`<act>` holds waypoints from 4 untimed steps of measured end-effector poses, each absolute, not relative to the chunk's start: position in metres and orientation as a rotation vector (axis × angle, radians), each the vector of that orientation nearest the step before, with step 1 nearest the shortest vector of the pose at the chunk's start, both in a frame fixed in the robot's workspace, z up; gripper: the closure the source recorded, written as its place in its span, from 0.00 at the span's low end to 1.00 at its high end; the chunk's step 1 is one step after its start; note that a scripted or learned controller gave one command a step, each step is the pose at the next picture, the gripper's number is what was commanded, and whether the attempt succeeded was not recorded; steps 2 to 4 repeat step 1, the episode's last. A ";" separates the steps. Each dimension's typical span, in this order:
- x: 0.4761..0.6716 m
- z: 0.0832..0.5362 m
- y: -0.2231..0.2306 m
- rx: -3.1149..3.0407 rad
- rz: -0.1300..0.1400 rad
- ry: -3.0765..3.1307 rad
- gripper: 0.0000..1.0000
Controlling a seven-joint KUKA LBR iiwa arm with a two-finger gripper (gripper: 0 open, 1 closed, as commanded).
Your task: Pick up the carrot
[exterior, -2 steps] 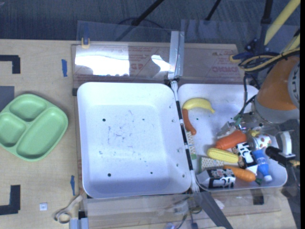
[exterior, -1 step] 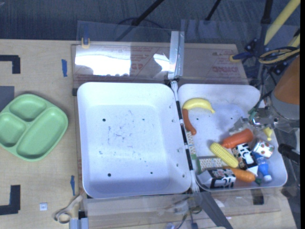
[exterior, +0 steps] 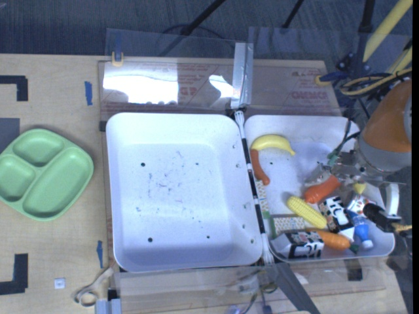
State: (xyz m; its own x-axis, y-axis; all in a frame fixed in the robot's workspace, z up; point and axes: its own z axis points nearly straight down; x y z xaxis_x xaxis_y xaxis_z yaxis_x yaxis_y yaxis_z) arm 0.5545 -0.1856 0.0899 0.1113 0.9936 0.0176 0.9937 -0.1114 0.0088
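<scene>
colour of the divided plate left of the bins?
Light green plate, clear in the camera view.

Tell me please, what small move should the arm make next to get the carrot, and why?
Probably lower the pincer a little onto the carrot. It hangs over the right bin, just up and right of the carrot's thick end. The carrot lies beside the corn, with the banana farther off, so a short, careful descent seems enough.
</scene>
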 end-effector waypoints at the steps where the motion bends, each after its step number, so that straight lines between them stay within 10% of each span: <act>1: 0.534 0.087 -0.168 -2.403 -0.009 -2.029 0.00; 4: 0.534 0.087 -0.168 -2.403 -0.009 -2.029 0.00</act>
